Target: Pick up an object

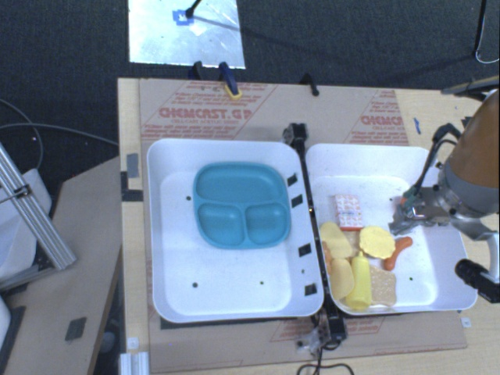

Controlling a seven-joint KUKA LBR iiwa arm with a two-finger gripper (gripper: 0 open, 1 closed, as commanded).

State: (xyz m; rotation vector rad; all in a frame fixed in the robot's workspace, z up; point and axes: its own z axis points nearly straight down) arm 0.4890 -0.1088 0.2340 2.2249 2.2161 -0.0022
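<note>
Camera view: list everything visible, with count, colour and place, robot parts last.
bins: 2, white, side by side on the bench
divided plate: 1, light blue, in the left bin
patterned box: 1, pink and white, right bin, middle
round slice: 1, yellow, right bin
carrot-like piece: 1, orange, right of the slice
yellow cylinder: 1, right bin, near edge
cracker-like square: 1, tan, beside the cylinder
pale pieces: about 2, yellowish, by the divider
shiny sheet: 1, silver, beyond the bench
gripper: 1, grey, over the right bin, holding nothing visibly
</note>
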